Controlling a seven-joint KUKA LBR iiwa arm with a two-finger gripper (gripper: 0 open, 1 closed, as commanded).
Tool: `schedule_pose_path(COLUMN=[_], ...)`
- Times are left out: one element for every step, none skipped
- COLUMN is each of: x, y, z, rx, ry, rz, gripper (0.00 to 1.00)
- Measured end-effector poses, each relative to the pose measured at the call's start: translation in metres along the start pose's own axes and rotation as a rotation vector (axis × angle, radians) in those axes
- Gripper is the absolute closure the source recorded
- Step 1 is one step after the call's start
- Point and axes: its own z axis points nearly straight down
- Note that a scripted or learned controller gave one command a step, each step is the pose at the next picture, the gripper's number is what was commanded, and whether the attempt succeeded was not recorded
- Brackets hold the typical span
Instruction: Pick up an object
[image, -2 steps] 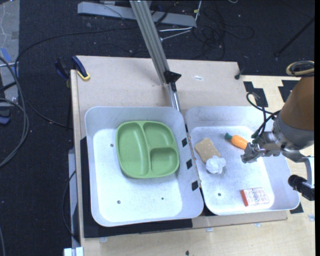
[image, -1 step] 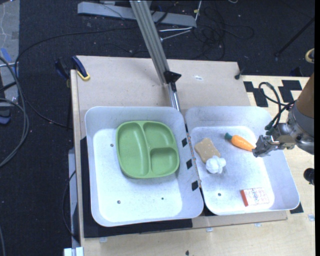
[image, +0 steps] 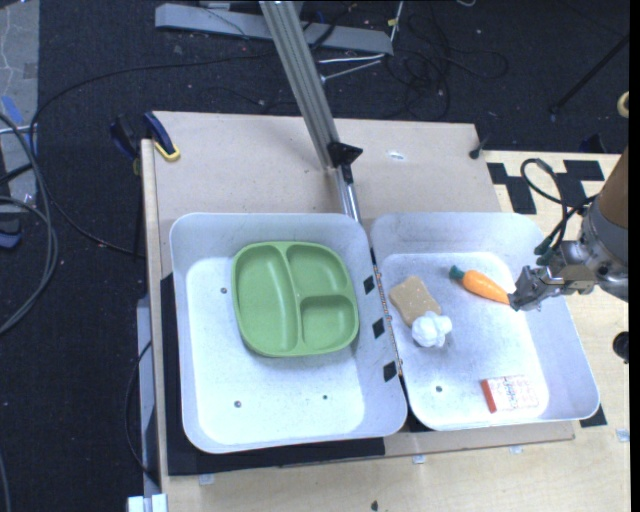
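Jaws of the gripper (image: 524, 292) sit beside the carrot (image: 482, 285), their opening unclear from here; wooden surface (image: 250, 170), dark floor with cables around.

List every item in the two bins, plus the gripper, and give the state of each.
green divided plate: upright in the left bin, compartments bare.
toy carrot: lying flat in the right bin, just left of the gripper.
tan cracker piece: lying flat.
white lump: resting against the cracker's lower edge.
red-edged card: flat, near the front rim.
gripper: low beside the carrot, holding nothing visible.
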Motion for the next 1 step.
schedule_pose_path(x=[0.0583], y=[0.0070], z=[0.0025], rx=[0.003], ry=[0.003], rz=[-0.006], gripper=[1.00])
